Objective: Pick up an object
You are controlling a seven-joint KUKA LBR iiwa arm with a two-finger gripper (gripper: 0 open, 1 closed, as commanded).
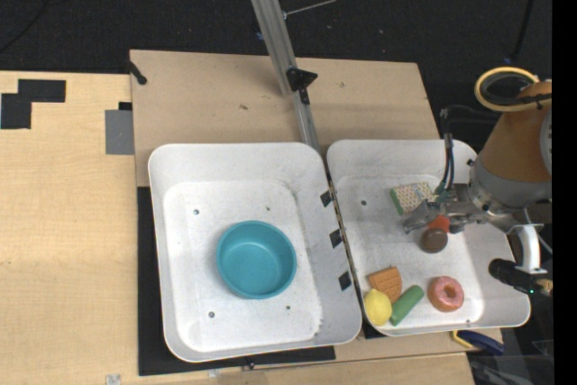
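The right bin [361,167] holds several small objects. My gripper [431,219] reaches in from the right and hangs low over the bin's middle. Directly below it lies a brown round object [435,241], with a small red-orange piece [440,224] right at the gripper's tip. A green-and-white patterned piece [411,195] lies just to the gripper's upper left. Toward the front of the bin sit a pink donut [445,293], a green cylinder [407,303], a yellow lemon [378,308] and an orange waffle piece [386,281].
The left bin [180,176] holds a teal bowl [257,259]. A metal rail [273,22] slants up from the divider between the bins. The arm's grey and orange body [518,153] stands over the right bin's right edge.
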